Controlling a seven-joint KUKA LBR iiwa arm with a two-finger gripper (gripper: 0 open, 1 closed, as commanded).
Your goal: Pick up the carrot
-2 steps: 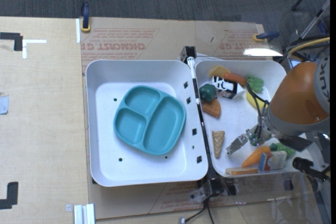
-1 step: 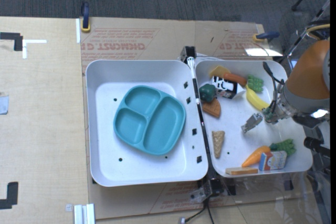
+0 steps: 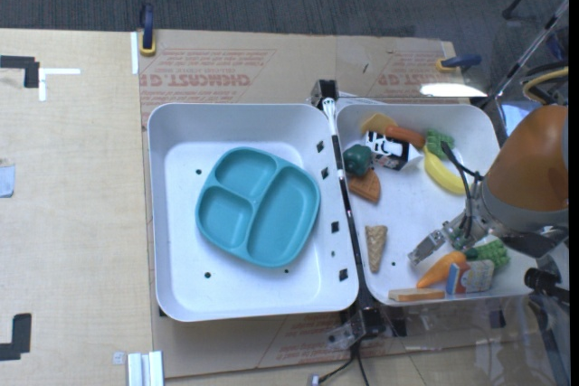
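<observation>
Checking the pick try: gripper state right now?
Gripper: over the right bin, just above the carrot; open or closed cannot be told.

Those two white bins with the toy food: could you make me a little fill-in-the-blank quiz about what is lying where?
1. The teal divided plate lies in the ____ bin.
2. The carrot lies in the ____ bin, near its front edge.
3. The banana is coloured ____.
4. The robot's band above the wrist is coloured ____.

Missing words: left; right; yellow; orange
</observation>
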